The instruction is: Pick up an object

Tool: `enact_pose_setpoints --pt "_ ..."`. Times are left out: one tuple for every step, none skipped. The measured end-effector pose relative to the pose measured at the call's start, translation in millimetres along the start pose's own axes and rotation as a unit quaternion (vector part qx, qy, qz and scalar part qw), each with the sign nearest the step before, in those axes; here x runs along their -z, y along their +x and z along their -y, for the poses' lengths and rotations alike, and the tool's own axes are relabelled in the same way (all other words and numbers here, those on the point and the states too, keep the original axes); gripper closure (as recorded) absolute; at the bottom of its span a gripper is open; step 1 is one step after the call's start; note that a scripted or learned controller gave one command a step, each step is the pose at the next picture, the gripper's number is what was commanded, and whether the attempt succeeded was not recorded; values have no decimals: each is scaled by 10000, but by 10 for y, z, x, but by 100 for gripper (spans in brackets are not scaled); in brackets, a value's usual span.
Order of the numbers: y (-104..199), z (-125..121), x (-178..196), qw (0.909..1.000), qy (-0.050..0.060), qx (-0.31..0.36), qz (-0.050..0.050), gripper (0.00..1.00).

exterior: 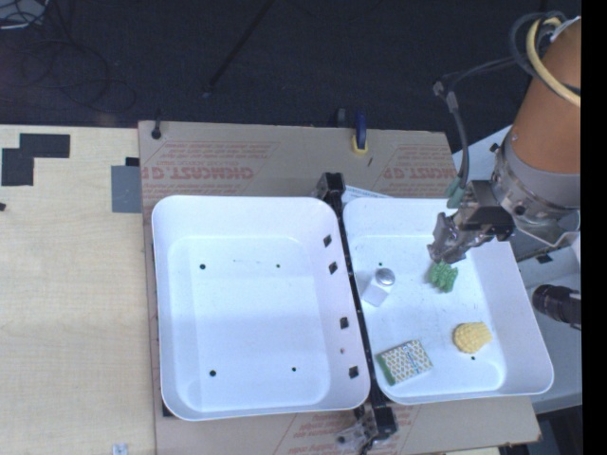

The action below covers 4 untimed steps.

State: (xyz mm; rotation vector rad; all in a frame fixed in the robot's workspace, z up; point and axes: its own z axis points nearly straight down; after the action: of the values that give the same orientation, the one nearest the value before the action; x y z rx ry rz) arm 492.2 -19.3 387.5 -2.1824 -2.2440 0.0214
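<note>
My gripper (444,251) hangs over the upper middle of the right bin (408,221), reaching in from the right. A small green lumpy object (442,276) sits directly under its tip, touching it or very close; I cannot tell whether it is gripped. A small silver-topped white cylinder (379,285) lies near the bin's left wall. A yellow bumpy object (472,336) rests at the lower right. A flat green-patterned packet (405,361) lies near the front edge.
The left bin (247,301) sits beside the right one, with a black divider with clips (343,282) between them. Both rest on a brown cardboard sheet (237,159). Cables hang near the arm (545,159) at upper right.
</note>
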Motion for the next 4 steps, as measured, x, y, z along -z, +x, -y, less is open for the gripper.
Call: enact_pose_setpoints --pt "-1 -2 93 10000 9 42 4 100" --pt "1 -4 185 10000 20 90 9 100" --pt "-193 176 -630 9999 -27 -156 -9 100" --pt "285 156 539 9998 -139 -108 -15 100"
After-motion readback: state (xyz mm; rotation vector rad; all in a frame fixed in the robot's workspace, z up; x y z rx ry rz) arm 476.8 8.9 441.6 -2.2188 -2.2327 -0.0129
